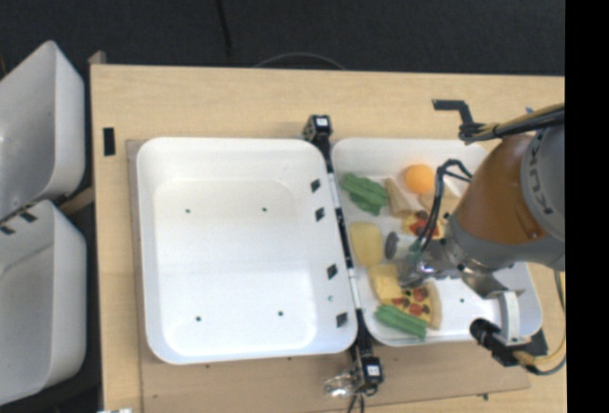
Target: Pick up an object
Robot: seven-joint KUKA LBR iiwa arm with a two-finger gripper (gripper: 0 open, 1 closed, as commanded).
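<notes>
Two bins: they sit side by side on the wooden bench (219,97), touching along the middle divide.
Left bin (238,249): bare white floor with nothing lying in it.
Right bin (376,154): all the toy food lies here, packed toward its left half.
Green pieces: one green piece (363,192) lies near the top left, and a green bean (400,321) lies along the bottom wall.
Yellow pieces: a pale yellow lump (365,238) sits beside the divide, with a yellow wedge (383,284) just below it.
Pizza slice (422,304): it lies between the wedge and the bean, right under the tool.
Orange ball (418,178): it rests near the top, apart from the crowd.
Gripper (411,270): it is low over the wedge and pizza slice; I cannot tell how its jaws stand.
Arm (504,202): it reaches in from the right and covers part of the bin.
Doing it well: I judge the pile is tight, so come straight down on one piece, close fully, then lift slowly to check it comes up.
</notes>
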